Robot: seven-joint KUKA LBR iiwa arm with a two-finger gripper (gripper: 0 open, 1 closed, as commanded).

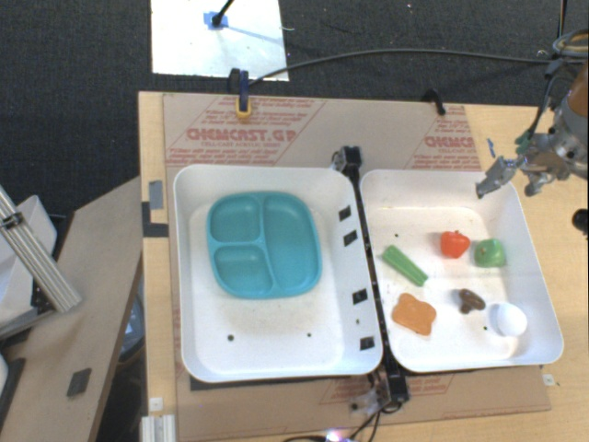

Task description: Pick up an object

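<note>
Where the arm comes in at about three o'clock, I see my tool [513, 178] hanging above the far right corner of the right bin [543, 263], its two fingers spread apart with nothing between them and touching none of the objects. One fingertip [486, 185] sits over the bin's upper rim area; the other points down beside the bin's right edge. Below it, inside the right bin, the pickable things lie loose: a red tomato-like piece [454, 244] near the bin's centre, a green round piece [490, 253] just beside it toward three o'clock, a long green pod [404, 265] toward nine o'clock, an orange chunk [413, 314] at about seven o'clock, a small brown object [470, 300] near the middle of the lower half, and a white cup-like piece [507, 320] at five o'clock. The left bin [193, 247] carries a teal divided plate [263, 245]. Both bins rest on a brown board with red lettering [241, 134] atop the tan worktop [561, 385]. Dark carpet [74, 63] lies beyond at twelve o'clock, with a white sheet [184, 26] on it.
</note>
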